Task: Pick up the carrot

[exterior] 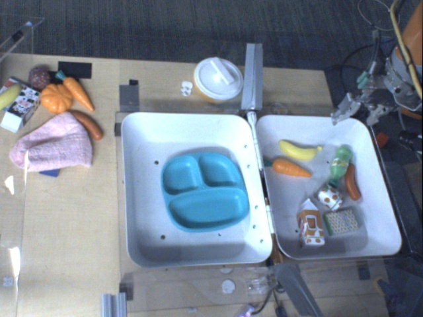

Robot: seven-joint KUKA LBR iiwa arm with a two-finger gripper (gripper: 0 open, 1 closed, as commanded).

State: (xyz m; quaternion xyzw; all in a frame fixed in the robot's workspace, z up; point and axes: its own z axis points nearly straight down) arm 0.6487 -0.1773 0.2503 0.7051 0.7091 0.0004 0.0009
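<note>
Two shallow white bins are sitting side by side on a wooden bench, seen from above. The carrot (291, 168) is lying in the right bin (380, 243), near its left wall, pointing right, with a yellow banana (299, 150) just above it and bare white floor below it. A green bottle (340, 162), a sausage (352, 182) and small boxes (310, 226) are crowding the bin's right and lower parts. The left bin (135, 197) is holding a blue divided tray (205, 190) at its middle, with bare floor all round it. The gripper (361, 108) is hanging at the right bin's upper right corner, over the rim; its two fingers are standing spread apart with nothing between them, well apart from the carrot. A white lidded bowl (219, 78) is sitting beyond the bins.
</note>
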